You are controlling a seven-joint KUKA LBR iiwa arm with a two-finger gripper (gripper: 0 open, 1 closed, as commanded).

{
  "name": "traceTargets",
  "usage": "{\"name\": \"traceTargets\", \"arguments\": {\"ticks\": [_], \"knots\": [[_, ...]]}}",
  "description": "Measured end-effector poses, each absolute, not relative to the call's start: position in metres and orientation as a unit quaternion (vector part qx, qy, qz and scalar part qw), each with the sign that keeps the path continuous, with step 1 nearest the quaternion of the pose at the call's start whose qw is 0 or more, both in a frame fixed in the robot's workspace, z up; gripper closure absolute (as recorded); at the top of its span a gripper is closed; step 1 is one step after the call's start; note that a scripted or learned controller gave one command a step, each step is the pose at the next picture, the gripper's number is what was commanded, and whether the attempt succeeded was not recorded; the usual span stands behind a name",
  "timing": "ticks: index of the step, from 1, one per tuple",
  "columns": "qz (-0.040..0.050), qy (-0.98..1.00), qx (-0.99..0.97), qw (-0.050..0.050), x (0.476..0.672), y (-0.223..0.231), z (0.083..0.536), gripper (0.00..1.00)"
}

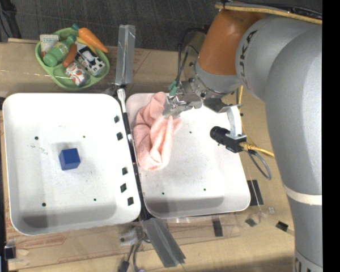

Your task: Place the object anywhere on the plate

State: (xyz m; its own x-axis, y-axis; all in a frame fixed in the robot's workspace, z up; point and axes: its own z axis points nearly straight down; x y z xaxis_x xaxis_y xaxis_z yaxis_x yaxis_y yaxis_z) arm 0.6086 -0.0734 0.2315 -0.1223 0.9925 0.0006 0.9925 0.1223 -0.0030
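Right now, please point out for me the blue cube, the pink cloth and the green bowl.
blue cube [69, 158]: camera view, on its top face.
pink cloth [154, 137]: camera view, on the middle of its folds.
green bowl [50, 73]: camera view, on its left rim.

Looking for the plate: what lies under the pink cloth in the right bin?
The pink cloth hides whatever is beneath it; around it, bare white right bin floor. The tool sits at its top.

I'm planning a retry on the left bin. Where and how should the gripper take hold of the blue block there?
Probably from straight above, the fingers closing on two opposite side faces of the blue block. It sits flat on the floor of the left bin, well clear of the walls, so every side looks open to a top-down pinch.
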Motion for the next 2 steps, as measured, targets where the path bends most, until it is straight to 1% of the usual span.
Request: {"name": "traceTargets", "arguments": {"ticks": [1, 2], "knots": [[0.0010, -0.868, -0.497, 0.001, 0.621, -0.019, 0.223, 1.00], [-0.0002, -0.950, -0.312, -0.001, 0.633, 0.023, 0.222, 1.00]]}}
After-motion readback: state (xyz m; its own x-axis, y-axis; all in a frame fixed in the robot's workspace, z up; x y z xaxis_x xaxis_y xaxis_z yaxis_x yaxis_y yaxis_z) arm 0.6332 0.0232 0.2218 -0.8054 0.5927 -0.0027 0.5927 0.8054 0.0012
